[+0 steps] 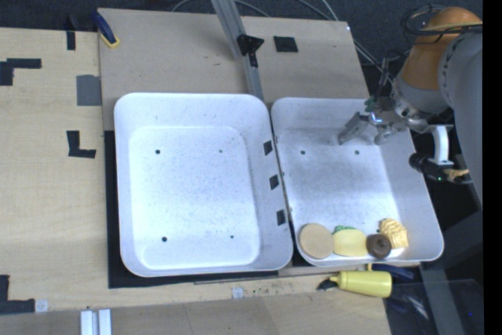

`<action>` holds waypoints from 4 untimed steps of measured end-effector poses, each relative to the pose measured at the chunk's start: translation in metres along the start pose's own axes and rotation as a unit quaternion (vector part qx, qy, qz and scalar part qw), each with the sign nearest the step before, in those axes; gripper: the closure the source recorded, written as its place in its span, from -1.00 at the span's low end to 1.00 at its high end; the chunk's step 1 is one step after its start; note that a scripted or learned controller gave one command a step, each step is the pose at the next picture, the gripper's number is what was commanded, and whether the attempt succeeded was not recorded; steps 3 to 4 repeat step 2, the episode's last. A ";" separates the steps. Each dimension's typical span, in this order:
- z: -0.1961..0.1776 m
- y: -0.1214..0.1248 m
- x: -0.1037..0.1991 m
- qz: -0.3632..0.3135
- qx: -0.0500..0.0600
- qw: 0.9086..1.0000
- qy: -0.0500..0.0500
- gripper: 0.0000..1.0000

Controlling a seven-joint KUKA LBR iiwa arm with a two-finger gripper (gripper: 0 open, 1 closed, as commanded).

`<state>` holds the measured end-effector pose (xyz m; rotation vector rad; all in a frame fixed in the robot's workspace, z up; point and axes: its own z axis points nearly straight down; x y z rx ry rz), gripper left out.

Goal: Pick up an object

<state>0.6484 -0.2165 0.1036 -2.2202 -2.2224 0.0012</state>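
On the left of the surface (pixel 47 169), pale wood marked with dark tape patches, sits the left bin (pixel 133 247), a shallow white speckled tray with rounded corners and 4 small dark dots on its floor. Beside it, edges touching, is the right bin (pixel 329 184), of the same moulded look.

The things to pick lie crowded along the right bin's near wall: a flat round tan disc (pixel 316 241), a rounded yellow piece (pixel 350 243) with a bit of green behind it, a small dark brown round object (pixel 379 246), and a ribbed yellow-orange piece (pixel 394 232). Just outside that wall lies a yellow cylindrical object (pixel 365 283) with a dark tip.

The claw (pixel 362 129) hangs over the far part of the right bin, well apart from the cluster, its fingers spread and grasping nothing.

Risks, as I judge them: the pieces touch each other and hug the wall, so a descent could strike the rim, or the fingers could straddle 2 items. The flat disc looks hard to pinch; the rounded pieces may slip.
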 end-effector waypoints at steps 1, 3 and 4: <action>0.000 0.000 0.000 0.000 0.000 1.000 0.000 -1.00; 0.000 0.000 0.000 0.000 0.000 1.000 0.000 -1.00; 0.000 0.000 0.000 0.000 0.000 1.000 0.000 -1.00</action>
